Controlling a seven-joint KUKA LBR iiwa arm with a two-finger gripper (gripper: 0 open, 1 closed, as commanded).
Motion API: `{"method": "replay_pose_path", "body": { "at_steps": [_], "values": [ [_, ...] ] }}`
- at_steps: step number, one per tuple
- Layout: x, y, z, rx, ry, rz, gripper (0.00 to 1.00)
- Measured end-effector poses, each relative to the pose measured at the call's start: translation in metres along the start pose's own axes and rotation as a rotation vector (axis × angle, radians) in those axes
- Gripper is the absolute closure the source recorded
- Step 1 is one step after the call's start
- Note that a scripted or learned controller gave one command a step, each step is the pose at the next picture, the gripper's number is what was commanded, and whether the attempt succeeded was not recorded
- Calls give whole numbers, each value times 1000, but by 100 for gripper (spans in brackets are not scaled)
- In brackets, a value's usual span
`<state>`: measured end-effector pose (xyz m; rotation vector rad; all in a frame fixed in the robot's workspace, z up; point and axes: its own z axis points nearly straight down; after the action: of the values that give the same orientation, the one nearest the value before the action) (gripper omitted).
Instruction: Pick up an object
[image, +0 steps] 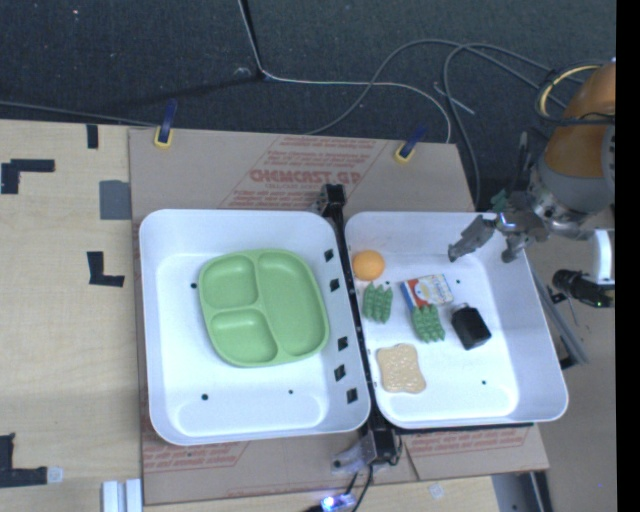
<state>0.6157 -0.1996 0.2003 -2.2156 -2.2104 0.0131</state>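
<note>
End effector (488, 240) sits over the upper right corner of the right bin (520, 340), at the bin's rim, fingers spread apart with nothing between them. One finger (468, 240) points left-down toward the bin interior, the other is just right of it near the rim. Arm comes in from the right; orange band (585, 120) visible above the grey wrist. Candidate pick objects all lie in the right bin, none touched by the end effector: orange ball (368, 265) near the upper left by the divider, a green studded piece (377, 301) just below it, a small red-white-blue packet (428, 291) in the middle, a second green studded piece (427, 323) just under the packet, a black block (471, 327) right of that, tilted, and a tan bread-like slab (401, 368) toward the lower left. The black block is nearest the end effector but well apart from it. Left bin (170, 300) holds a green three-compartment tray (263, 306), lying flat and slightly rotated. Both bins rest on a cardboard sheet (300, 170) on the desk (60, 300). Cables (330, 80) run across the dark backdrop above.
</note>
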Motion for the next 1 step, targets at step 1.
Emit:
{"method": "replay_pose_path", "body": {
  "at_steps": [1],
  "values": [
    [0,3,-8,-13,-3,-4,0]
  ]
}}
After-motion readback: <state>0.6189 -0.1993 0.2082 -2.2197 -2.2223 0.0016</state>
